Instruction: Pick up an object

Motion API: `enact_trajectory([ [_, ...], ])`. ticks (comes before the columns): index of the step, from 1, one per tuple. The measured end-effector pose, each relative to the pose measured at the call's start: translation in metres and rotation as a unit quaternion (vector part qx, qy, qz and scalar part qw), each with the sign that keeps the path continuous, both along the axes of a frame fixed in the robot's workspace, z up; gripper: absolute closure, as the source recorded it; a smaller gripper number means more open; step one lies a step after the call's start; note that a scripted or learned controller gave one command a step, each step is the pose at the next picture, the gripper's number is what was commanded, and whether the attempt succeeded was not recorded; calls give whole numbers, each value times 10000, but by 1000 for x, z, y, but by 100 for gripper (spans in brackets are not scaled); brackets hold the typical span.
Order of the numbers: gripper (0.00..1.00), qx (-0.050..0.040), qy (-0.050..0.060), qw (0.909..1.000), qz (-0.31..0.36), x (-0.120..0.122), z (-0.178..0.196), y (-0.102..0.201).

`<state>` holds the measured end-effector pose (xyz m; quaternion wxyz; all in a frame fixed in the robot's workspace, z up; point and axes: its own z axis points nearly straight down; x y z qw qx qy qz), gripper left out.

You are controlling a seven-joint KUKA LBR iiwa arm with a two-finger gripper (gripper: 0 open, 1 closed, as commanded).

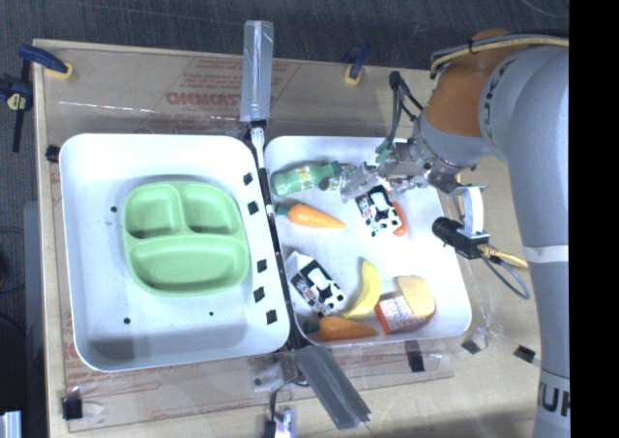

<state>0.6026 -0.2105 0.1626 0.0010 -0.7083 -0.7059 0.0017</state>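
My gripper (pixel 389 175) hangs low over the back of the right bin (pixel 455 277), reaching in from the right. Just in front of it lies a black-and-white cow toy (pixel 381 213) with a small orange piece at its right side. A green bottle (pixel 308 178) lies on its side to the gripper's left, its cap end close to the gripper. An orange carrot (pixel 314 217) lies below the bottle. Nearer the front are a second cow toy (pixel 318 285), a banana (pixel 365 288), a cheese wedge (pixel 406 303) and another carrot (pixel 340 329).
The left bin (pixel 87 262) holds a green divided plate (pixel 187 237). A ridge with black clips (pixel 263 252) separates the two bins. The grey arm (pixel 527 136) covers the bench's right side. A strip of bare white floor lies between the carrot and the banana.
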Motion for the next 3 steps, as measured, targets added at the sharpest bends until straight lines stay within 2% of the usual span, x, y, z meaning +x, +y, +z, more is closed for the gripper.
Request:
enact_trajectory([
  [1, 0, -27, -109, 9994, 338, 29, -49, 4],
  [2, 0, -21, -81, 9974, 709, 52, -47, 1],
  [3, 0, -13, -62, 9953, 967, 10, -43, 1],
])
